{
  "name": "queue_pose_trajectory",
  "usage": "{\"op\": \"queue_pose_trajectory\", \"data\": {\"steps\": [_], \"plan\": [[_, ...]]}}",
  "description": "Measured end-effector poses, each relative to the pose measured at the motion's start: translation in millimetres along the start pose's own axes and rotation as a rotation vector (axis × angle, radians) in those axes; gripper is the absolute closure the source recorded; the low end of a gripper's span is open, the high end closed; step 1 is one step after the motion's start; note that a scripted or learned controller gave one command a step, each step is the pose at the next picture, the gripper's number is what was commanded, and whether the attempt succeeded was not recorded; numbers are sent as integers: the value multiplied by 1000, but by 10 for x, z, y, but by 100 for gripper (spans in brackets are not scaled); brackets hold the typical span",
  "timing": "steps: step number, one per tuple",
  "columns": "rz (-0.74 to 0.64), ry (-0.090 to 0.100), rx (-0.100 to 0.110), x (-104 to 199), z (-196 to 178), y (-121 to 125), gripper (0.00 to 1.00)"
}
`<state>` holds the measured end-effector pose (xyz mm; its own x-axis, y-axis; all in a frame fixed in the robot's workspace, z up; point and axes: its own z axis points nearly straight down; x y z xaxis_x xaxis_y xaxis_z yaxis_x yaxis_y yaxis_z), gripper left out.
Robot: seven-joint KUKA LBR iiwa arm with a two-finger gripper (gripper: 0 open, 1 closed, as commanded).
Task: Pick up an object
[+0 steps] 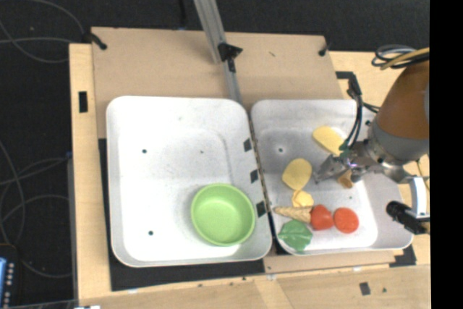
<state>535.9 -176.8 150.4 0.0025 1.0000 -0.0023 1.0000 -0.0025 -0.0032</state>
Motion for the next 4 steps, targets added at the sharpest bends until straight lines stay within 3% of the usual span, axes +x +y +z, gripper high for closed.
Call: {"op": "queue_pose_trajectory", "data": {"steps": [1, 2, 4], "plan": [[0, -1, -4, -17, 509, 3, 0], [6, 1, -8, -19, 385, 14, 100], [-4, -1, -12, -132, -679, 11, 100]]}}
